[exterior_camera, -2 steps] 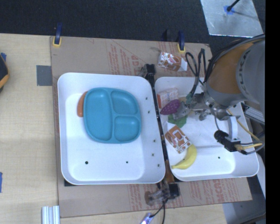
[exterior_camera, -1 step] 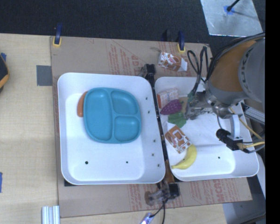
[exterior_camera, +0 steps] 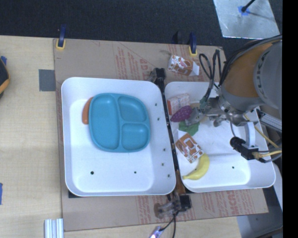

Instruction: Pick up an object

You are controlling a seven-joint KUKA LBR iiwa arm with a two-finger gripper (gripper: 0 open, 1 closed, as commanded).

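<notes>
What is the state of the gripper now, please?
Gripper: cannot be told; it sits in the right bin beside the purple item.

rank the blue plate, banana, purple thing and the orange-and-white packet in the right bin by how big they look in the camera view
1. blue plate, by far the largest
2. orange-and-white packet and banana, too alike to rank
3. purple thing, smallest, though the arm may hide part of it
</notes>
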